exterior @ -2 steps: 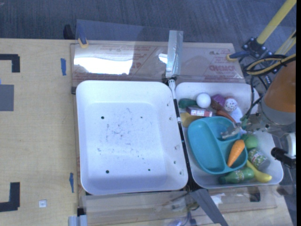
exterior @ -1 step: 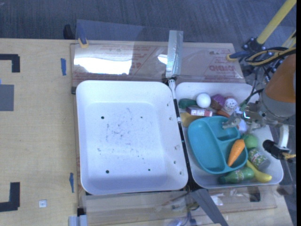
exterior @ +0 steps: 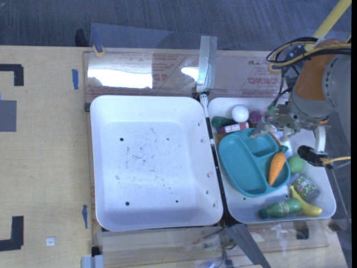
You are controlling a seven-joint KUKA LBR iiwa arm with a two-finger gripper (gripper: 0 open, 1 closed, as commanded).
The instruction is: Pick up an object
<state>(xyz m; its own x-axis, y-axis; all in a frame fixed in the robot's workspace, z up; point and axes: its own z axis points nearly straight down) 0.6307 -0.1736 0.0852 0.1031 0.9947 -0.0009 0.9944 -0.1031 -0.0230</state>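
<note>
**Inspector:** Visibility first. What is lying hidden or cut off?

**Assistant:** Cables and the arm's grey body are covering the gripper (exterior: 271, 128), which is hanging over the far part of the right bin (exterior: 326, 202). Whether its fingers are apart or together, I cannot tell; they are blurring into the clutter beneath. Nothing is showing between them.

**Inspector:** Other obscured items?

**Assistant:** A red-and-white packet (exterior: 233, 128) and a dark green piece (exterior: 220, 121) are lying partly under the teal tray's far rim, hard to identify. A small purple object (exterior: 255, 116) is sitting beside the white ball (exterior: 240, 113), too small to name. A patterned can-like item (exterior: 305, 185) is lying near the right wall, its print unreadable.

**Inspector:** Now the pickable objects themselves.

**Assistant:** All are lying in the right bin. The teal tray (exterior: 245, 166), with 2 compartments, is tilting against the divider. An orange carrot (exterior: 275, 168) is resting across its near compartment. A green round piece (exterior: 295, 163) is sitting just beside the carrot. A yellow banana (exterior: 308, 205) and a green bottle (exterior: 280, 209) are touching at the near wall.

**Inspector:** And the left bin (exterior: 100, 166)?

**Assistant:** White, with faint scuff marks showing.
</note>
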